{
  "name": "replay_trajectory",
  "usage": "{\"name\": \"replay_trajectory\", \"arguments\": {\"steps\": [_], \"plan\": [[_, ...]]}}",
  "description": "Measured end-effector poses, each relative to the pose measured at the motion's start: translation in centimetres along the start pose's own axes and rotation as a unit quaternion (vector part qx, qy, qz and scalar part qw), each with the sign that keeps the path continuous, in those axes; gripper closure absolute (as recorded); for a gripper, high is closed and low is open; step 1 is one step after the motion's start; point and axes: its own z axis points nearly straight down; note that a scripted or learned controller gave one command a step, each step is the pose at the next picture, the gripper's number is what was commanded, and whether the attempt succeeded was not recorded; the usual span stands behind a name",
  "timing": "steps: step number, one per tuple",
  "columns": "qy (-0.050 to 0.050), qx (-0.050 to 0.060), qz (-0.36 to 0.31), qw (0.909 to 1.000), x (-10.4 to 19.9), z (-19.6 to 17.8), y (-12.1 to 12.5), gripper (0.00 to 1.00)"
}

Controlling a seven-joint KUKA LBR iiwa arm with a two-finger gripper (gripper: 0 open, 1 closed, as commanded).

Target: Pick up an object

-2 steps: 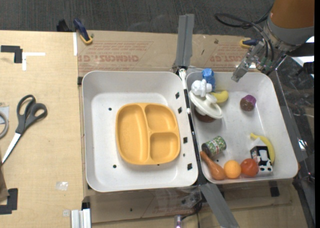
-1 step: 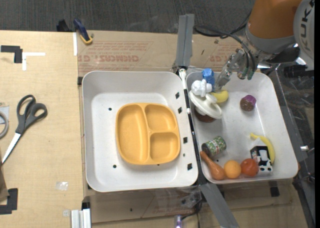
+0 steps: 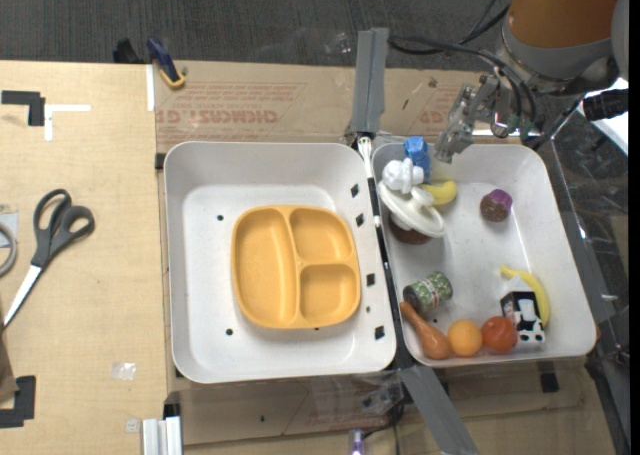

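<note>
The pincer point(image 3: 452, 143) hangs over the far edge of the right bin point(image 3: 560, 243), and I cannot tell how it is set. Nothing sits in it. Just beside it, lower left, lies a blue and white toy point(image 3: 405, 171). A purple ball point(image 3: 496, 205) rests lower right.

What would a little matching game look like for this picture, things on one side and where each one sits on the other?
Things:
1. yellow tray
2. scissors
3. purple ball
4. gripper

Places:
A. on the wooden bench, left of both bins
B. above the right bin's far rim
C. in the middle of the left bin
D. in the right bin, towards its far right part

Pairs: 1-C, 2-A, 3-D, 4-B
</note>
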Motion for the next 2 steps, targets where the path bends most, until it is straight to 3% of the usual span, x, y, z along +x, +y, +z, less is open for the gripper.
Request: {"name": "replay_trajectory", "arguments": {"steps": [1, 2], "plan": [[0.002, 0.000, -0.040, 0.9992, 1.5, 0.9, 1.2, 1.00], [0.001, 0.000, -0.202, 0.9794, 5.8, -2.5, -2.8, 1.00]]}}
